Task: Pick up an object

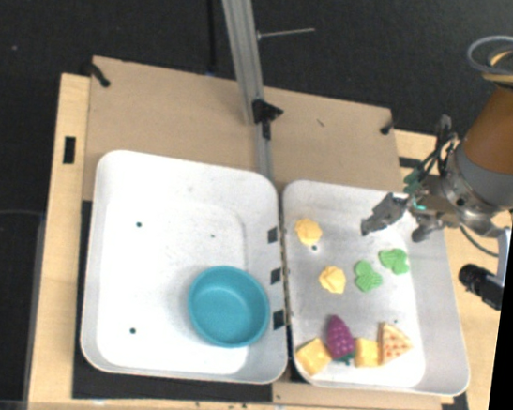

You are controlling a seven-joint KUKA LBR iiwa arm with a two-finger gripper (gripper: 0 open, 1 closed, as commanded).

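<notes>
While the gripper point(394, 221) hangs with its two fingers apart and nothing between them over the far part of the right bin point(445, 302), the closest pieces lie just nearward of it: two green toys point(381, 269), side by side. They look small, lumpy and leaf-like, bright against the white floor. Yellow pieces, a purple grape bunch point(339, 337) and a pizza slice point(394, 342) sit nearer still; a blue bowl point(228, 305) occupies the left bin point(144, 193).

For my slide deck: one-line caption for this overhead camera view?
Open gripper hovers over right bin of toy foods; blue bowl sits in left bin.
</notes>
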